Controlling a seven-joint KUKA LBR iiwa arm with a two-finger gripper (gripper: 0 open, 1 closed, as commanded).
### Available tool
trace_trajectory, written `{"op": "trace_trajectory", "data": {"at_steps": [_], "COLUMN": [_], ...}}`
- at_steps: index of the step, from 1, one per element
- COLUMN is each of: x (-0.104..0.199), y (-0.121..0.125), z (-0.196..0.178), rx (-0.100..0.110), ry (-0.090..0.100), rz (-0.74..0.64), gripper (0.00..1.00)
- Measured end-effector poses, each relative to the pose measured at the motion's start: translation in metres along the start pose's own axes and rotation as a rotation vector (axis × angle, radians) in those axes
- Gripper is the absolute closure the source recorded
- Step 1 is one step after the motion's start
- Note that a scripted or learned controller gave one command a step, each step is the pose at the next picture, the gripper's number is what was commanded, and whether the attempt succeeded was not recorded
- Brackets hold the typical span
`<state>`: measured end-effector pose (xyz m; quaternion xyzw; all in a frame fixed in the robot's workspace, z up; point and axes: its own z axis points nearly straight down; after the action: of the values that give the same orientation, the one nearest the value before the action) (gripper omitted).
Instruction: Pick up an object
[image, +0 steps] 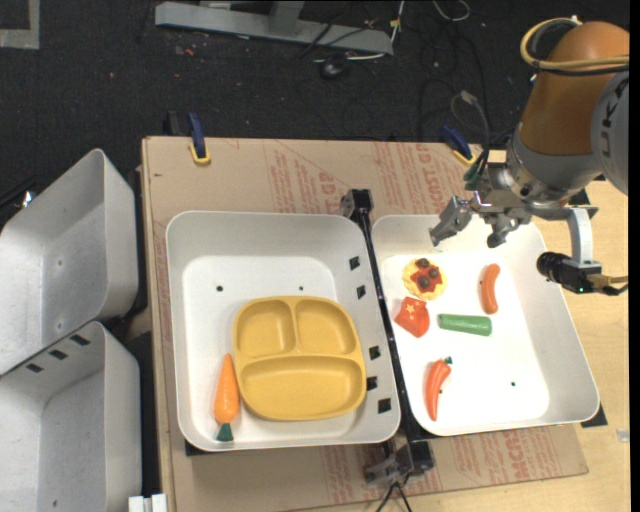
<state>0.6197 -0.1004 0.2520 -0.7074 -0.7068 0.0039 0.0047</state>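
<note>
Brown board covers the table, and two white bins sit on it side by side. Nearest the lower edge of the frame, the left bin holds a yellow divided tray with an orange carrot lying just beside its left rim. In the right bin, low in the frame, lies a red-orange chili pepper; above it come a green pod, a red strawberry-like piece just to its left, a small round tart with dark berries, and a sausage to the right. Farthest up, the tool hangs over the upper edge of the right bin with its fingers spread and nothing between them, apart from every item. Any of these pieces could serve as the target. The tart, red piece and pod lie close together, so a descent there risks nudging a neighbour or closing on two at once; the rounded sausage could roll from the fingers.
</note>
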Motion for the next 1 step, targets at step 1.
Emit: {"op": "trace_trajectory", "data": {"at_steps": [1], "x": [0.0001], "y": [0.0021], "z": [-0.0070], "rx": [-0.012], "ry": [-0.001], "rz": [-0.002], "gripper": [0.00]}}
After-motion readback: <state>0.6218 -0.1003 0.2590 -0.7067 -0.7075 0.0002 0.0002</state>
